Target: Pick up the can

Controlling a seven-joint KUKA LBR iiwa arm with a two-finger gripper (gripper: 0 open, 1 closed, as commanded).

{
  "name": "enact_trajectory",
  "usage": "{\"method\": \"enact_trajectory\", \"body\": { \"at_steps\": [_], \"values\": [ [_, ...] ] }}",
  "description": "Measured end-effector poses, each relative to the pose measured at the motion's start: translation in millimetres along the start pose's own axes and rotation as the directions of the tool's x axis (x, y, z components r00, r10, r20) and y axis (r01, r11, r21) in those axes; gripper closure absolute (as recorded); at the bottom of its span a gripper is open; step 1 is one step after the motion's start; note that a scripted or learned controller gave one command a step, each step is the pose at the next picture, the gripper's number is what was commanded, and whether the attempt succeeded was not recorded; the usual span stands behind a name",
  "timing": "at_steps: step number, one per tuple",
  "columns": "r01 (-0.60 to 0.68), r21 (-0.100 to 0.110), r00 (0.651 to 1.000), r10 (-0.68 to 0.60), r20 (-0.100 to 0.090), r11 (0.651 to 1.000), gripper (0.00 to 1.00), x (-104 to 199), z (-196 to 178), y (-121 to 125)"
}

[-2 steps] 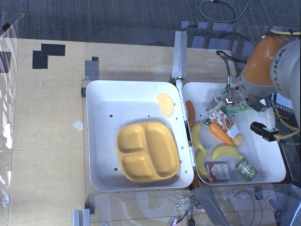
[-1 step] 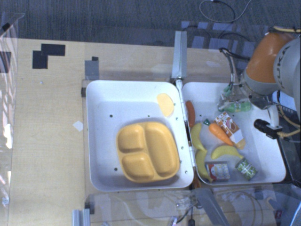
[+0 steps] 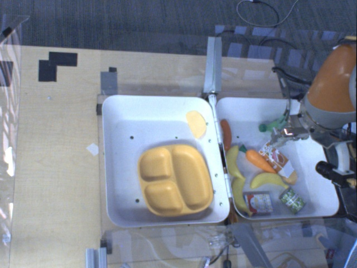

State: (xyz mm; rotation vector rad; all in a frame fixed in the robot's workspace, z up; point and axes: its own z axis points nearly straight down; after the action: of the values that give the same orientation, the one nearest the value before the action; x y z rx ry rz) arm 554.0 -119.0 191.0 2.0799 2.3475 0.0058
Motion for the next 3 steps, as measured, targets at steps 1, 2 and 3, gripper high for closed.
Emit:
{"method": "enact_trajectory", "body": {
  "at_steps": [1, 2, 3],
  "values": [
    [-0.001, 0.0, 1.0, 0.001, 0.0, 1.0, 0.0, 0, 0, 0],
    [-0.001, 0.0, 1.0, 0.001, 0.0, 1.0, 0.0, 0, 0, 0],
    [-0.238, 0.001, 0.971, 0.238, 0.001, 0.971, 0.0, -54, 88, 34]
  ]
}}
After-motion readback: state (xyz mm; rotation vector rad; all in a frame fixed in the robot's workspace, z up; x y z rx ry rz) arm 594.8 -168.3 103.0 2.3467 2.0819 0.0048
